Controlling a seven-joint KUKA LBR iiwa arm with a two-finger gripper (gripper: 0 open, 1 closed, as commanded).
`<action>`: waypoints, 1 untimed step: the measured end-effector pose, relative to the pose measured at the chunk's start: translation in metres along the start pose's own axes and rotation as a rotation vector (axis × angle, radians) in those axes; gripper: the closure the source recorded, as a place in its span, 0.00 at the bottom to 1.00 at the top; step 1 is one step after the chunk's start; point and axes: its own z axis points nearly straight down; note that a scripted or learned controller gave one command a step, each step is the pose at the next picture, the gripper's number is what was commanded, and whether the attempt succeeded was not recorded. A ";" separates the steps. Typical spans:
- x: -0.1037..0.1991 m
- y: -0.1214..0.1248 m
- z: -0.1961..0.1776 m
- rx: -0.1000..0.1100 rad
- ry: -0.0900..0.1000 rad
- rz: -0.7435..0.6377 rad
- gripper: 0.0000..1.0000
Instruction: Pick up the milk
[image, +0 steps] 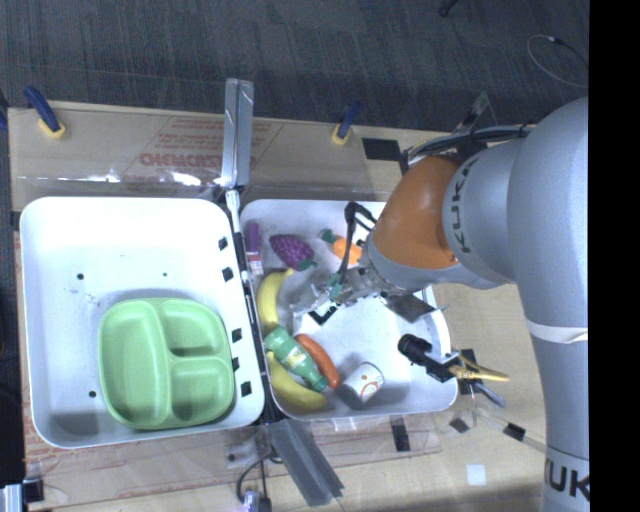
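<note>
Right bin (375, 335) on the desk (90, 140), contents listed by position relative to the green bottle (290, 352), which lies tilted in the bin's lower left part. Milk (362, 381): a small white container with a reddish mark, lying on its side on the bin floor just right of the bottle and a little lower in view, with nothing gripping it; its label is too small to be read. Orange-red oblong item (316, 363): laid against the bottle's right side, between bottle and milk; its kind cannot be determined. Lower banana (297, 394): under the bottle, its upper part covered by it. Upper banana (270, 298): directly above the bottle, curved along the bin's left wall. Purple grapes (290, 247): farther above the bottle, beyond the upper banana. Slender purple item (253, 241): up and left of the bottle by the wall, too thin to be identified. Small orange piece (341, 247): up and right of the bottle, partly hidden by the arm (440, 220). End effector (327, 293): set low up and right of the bottle, apart from the milk; whether it is open or closed cannot be told, as something glossy and blurred is seen around it. Green divided plate (165, 360): left of the bottle, beyond the dividing wall, in the left bin (110, 250).
</note>
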 end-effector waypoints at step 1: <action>-0.001 0.005 -0.015 -0.010 -0.005 -0.006 1.00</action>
